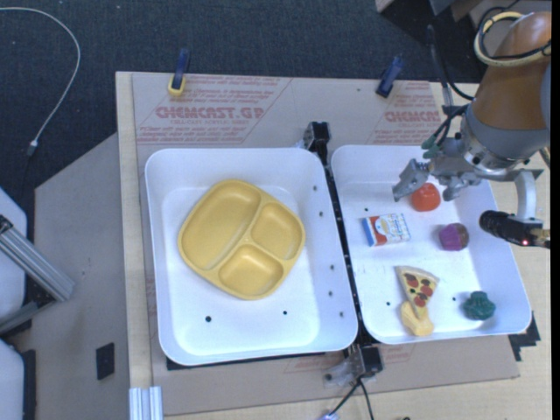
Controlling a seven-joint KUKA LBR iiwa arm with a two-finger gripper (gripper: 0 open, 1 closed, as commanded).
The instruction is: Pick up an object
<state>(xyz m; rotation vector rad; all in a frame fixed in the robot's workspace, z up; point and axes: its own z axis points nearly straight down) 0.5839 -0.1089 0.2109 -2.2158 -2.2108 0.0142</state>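
The orange-red toy point(426, 198) sits in the right bin point(499, 274), directly between my fingers point(408, 182), which are spread apart on either side of it and not yet clenched; my gripper point(430, 182) hangs low here, I judge, to close on it. The purple piece point(453, 236) lies nearby, just below.

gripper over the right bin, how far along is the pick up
Done: the gripper has reached the right bin and sits at the red tomato. In hand: closing in on that tomato, which rests on the bin floor; a grasp can't be confirmed. Left: gripping and lifting. The small carton, purple toy, pizza slice and green toy lie untouched.
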